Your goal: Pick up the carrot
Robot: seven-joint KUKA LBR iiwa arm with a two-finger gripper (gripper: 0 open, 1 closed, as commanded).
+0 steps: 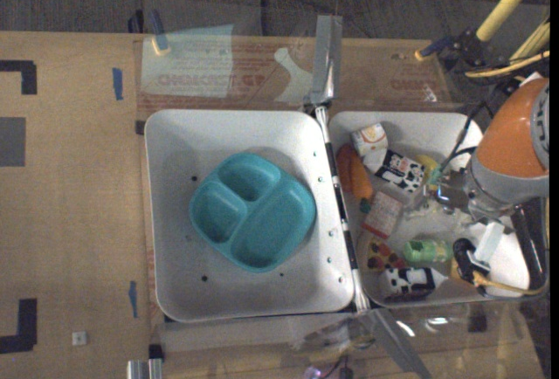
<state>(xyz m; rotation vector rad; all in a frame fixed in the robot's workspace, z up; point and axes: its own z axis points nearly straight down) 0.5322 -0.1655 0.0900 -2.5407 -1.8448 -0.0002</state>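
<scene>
The carrot (354,175) is an orange, tapered piece lying along the left wall of the right bin (454,122), near its upper half. My gripper (444,192) hangs over the middle of that bin, to the right of the carrot and well apart from it, with a black-and-white carton (400,169) and a yellow item (428,166) between them. The arm's orange band (515,141) and grey wrist cover the bin's right side.
The left bin (166,194) holds a teal divided plate (253,211). Around the carrot lie a white cup (369,138), a pink box (383,213), a green bottle (425,251) and a second cow-print carton (409,281). A metal divider (336,194) separates the bins.
</scene>
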